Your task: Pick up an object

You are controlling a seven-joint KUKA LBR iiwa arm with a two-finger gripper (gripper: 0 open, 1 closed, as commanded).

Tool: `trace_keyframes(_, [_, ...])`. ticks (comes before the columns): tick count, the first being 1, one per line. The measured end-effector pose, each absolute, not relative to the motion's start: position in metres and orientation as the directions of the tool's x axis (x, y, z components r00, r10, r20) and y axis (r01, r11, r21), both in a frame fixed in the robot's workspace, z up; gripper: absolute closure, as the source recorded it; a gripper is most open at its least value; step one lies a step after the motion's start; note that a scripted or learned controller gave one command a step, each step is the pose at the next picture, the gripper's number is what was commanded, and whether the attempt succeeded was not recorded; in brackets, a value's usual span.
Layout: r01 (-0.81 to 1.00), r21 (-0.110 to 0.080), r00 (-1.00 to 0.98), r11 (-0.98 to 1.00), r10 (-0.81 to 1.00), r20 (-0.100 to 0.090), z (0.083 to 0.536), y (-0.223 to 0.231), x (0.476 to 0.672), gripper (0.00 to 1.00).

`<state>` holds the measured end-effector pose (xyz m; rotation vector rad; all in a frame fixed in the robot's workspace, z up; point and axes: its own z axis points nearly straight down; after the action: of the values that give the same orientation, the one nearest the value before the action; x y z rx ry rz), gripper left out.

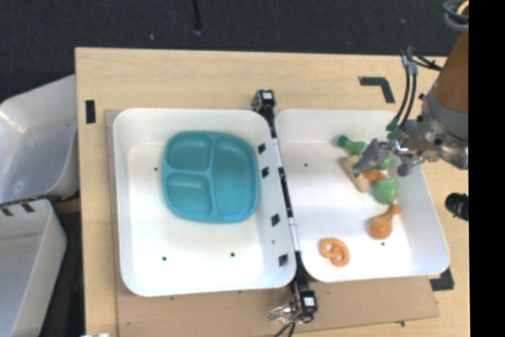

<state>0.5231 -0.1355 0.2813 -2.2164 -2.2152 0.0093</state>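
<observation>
The right bin [323, 201] holds a cluster of small toys near its right side: a dark green piece [350, 144], a tan piece [354, 170], a round green toy [386, 189], an orange drumstick-shaped toy [383, 222] and an orange pretzel-like ring [334, 251]. My gripper [380, 159] hangs low over the cluster, its grey fingers reaching down among the tan, orange and green pieces. I cannot make out whether anything sits between them.
A teal divided plate [211, 175] lies in the left bin [142, 249]. A metal divider with clamps [278, 185] runs between the two bins. The arm with its cables [442, 106] enters from the right above the right bin's far corner.
</observation>
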Motion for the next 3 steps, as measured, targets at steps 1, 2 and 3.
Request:
trace_keyframes(1, [1.000,0.002,-0.002,0.002,1.000,-0.001,0.287,-0.135,0.525,0.00])
trace_keyframes(2, [1.000,-0.005,0.001,-0.001,1.000,-0.001,0.224,-0.133,0.525,0.00])
trace_keyframes(3, [1.000,-0.005,0.002,-0.002,1.000,-0.001,0.162,-0.130,0.528,0.00])
